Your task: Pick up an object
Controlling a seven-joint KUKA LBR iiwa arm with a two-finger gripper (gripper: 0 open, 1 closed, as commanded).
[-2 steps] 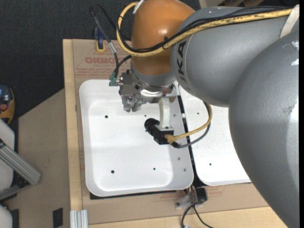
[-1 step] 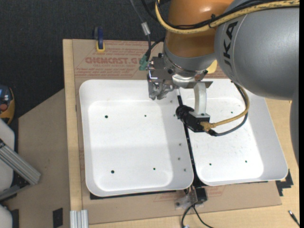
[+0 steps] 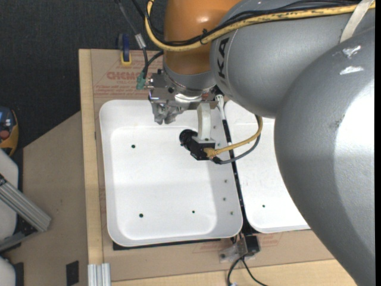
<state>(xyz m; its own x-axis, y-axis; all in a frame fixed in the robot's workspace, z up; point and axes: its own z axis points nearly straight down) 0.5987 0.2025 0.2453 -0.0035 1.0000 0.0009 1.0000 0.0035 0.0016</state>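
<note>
The grey arm (image 3: 309, 100) is the biggest thing in view, covering the upper right and most of the right side as it reaches in over the bench. Under it lies a light brown board (image 3: 89, 159) with red print along its far edge, and this board carries both white bins. The left bin (image 3: 110, 177) shows almost whole, its rounded rim running close to the board's left and near edges. The right bin (image 3: 268, 213) sits just beside it, with the arm hiding all but its near left corner. The orange band (image 3: 190, 22) bulges at the top middle, above the far edge of the left bin. Directly below it the metal gripper (image 3: 165, 113) hangs over the far edge of the left bin, nearer that bin's far right corner. Whether it is open or closed, and whether it has hold of anything, cannot be told from this angle. Which object is to be picked up, and where it lies, cannot be told either. A black fitting (image 3: 193, 143) hangs beside the gripper over the bin's right side, and a yellow cable (image 3: 238, 148) loops from it toward the arm. A small blue and yellow clamp (image 3: 125, 49) grips the board's far edge. A few small dark dots (image 3: 141, 215) mark the left bin's floor.
</note>
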